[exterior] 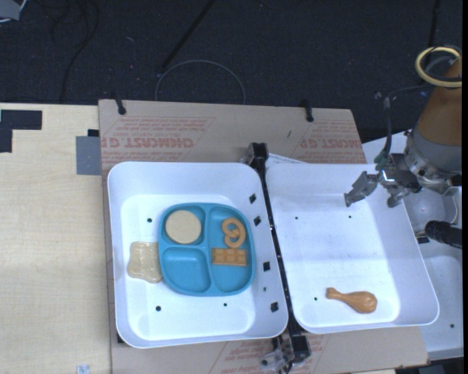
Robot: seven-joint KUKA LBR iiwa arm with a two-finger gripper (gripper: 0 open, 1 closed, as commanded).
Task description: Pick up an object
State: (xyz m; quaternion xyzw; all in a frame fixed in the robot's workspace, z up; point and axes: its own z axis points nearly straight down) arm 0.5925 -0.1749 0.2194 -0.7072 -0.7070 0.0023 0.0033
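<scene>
A tan toy chicken drumstick lies near the front of the right bin. In the left bin sits a blue divided plate carrying a round biscuit, a pretzel and a small brown cracker. A pale slice of bread rests against the plate's left edge. My gripper hangs over the right bin's back right corner, well behind the drumstick. It is open, with nothing between its fingers.
The two bins meet at a black hinge bar on a cardboard sheet. Cables lie on the dark floor behind. A light wooden surface extends to the left.
</scene>
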